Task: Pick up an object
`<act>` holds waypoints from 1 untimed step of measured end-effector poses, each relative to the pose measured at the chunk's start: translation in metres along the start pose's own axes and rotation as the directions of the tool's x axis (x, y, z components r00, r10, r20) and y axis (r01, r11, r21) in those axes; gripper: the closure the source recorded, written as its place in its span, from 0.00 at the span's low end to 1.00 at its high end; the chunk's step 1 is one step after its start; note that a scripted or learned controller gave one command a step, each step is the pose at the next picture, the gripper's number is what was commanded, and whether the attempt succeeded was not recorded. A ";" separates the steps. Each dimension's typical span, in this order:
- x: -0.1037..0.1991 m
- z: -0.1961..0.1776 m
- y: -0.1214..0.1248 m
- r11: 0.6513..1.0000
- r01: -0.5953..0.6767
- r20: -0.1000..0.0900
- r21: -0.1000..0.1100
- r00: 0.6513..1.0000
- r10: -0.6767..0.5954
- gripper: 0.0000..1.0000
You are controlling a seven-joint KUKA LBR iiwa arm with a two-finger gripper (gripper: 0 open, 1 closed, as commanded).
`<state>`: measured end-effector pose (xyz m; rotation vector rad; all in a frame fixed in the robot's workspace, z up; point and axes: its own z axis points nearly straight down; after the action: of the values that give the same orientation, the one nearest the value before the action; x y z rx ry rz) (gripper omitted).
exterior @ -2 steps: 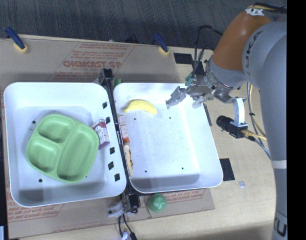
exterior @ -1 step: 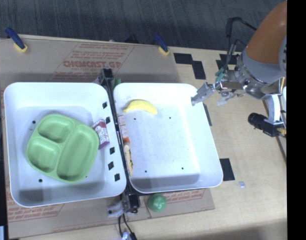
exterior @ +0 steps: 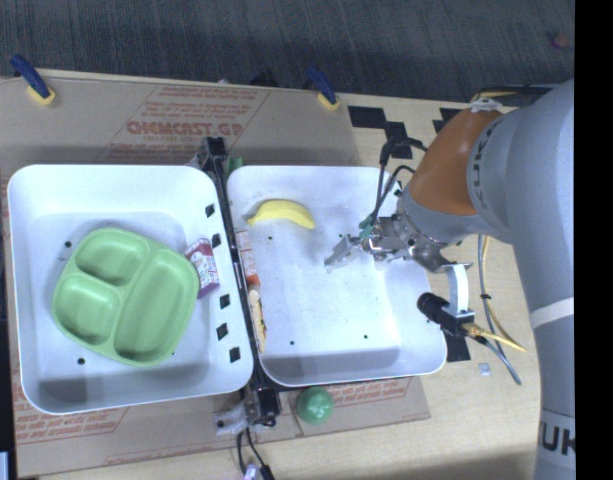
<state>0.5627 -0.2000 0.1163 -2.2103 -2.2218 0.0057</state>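
At far left, the left bin [exterior: 31, 268] holds a green tray [exterior: 126, 293] with three compartments, lying flat and slightly turned on the bin floor. Just right of the tray, a small red-and-white packet [exterior: 204, 264] lies against the bin's right wall, touching or nearly touching the tray's rim. A black divider [exterior: 231, 258] runs top to bottom between the two bins, with a narrow printed strip [exterior: 250, 283] lying along its right side. Both bins rest on a cardboard sheet [exterior: 186, 113] that carries red print; two blue clamps [exterior: 32, 80] grip its upper edge, one at the left corner and one near the middle. The right bin [exterior: 326, 363] contains a banana [exterior: 281, 213], lying on its side in the upper-left part of the bin, near the divider and clear of the walls. The gripper [exterior: 336, 256] is located to the right of and slightly below the banana, apart from it, low over the bin floor near the centre. Its fingers [exterior: 341, 251] point left and appear close together with only a narrow gap; nothing is visible between them. The grey arm [exterior: 526, 178], with its orange band [exterior: 454, 168], enters from the right over the bin's right wall. Cables and a black fitting hang from the wrist beside that wall. Below the right bin, a green ball [exterior: 313, 404] sits on the cardboard, just outside the bin's lower edge.
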 end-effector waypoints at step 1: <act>0.010 0.026 -0.087 1.000 0.001 0.001 -0.003 1.000 -0.001 0.00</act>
<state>0.4754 -0.1904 0.0913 -2.2108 -2.2246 0.0038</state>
